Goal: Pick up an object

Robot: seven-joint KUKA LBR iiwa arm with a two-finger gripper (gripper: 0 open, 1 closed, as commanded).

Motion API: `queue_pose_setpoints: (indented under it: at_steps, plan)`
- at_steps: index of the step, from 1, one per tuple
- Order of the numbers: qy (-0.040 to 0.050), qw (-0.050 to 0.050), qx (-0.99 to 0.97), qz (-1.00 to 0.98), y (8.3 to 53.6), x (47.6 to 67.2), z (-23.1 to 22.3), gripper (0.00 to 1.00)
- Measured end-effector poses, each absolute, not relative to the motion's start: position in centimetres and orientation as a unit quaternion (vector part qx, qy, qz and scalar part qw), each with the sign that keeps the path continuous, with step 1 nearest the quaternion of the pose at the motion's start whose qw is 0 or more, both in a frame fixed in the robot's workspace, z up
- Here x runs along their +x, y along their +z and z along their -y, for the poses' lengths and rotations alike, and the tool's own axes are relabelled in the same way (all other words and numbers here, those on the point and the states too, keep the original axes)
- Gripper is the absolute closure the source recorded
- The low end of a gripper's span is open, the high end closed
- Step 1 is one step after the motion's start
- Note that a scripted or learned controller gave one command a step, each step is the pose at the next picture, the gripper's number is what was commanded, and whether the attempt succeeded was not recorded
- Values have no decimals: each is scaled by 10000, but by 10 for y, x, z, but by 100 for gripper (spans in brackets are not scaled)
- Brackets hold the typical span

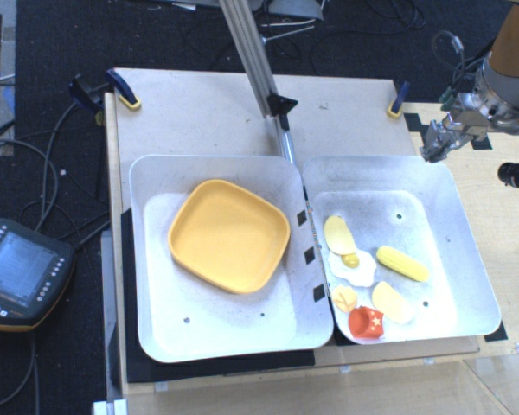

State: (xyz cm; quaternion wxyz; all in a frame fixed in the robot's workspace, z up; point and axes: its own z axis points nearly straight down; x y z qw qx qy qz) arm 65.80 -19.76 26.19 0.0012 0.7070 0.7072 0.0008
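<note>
Counting from the left, the bench carried two shallow white bins side by side. The left bin held a single thing, one yellow plate, square with rounded corners and a raised rim, lying flat near the bin's middle and turned slightly askew. The right bin held six small food pieces, all gathered in its lower half. One pale yellow oval slice lay at about 10 o'clock of the cluster. Just below it sat one fried egg, white with a small yellow yolk, its upper edge touching the slice. One corn cob, bright yellow and long, lay at 3 o'clock of the egg, tilted down to the right. One small yellow chunk rested at 7 o'clock of the egg, near the bin's left wall. One pale wedge lay at 5 o'clock of the egg, below the corn. One red piece with small white marks sat at 6 o'clock, close to the bin's front rim, touching the wedge.

The gripper hung at about 1 o'clock of the right bin, over its far right corner, well apart from the food pieces. Its dark fingers pointed down and left, and whether they were spread or pressed together could not be told; nothing showed between them. Two clamps, one at the bench's far left corner and one at 12 o'clock of the right bin, gripped the bench.
</note>
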Motion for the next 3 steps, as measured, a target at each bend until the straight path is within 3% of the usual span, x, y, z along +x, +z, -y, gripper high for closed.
queue_pose_setpoints:
  at_steps: [2, 3]
  plan:
    - [2, -6, 7057, -7086, 237, 626, 99, 100]
    - [7, -2, 7054, -7089, 246, 617, 45, 100]
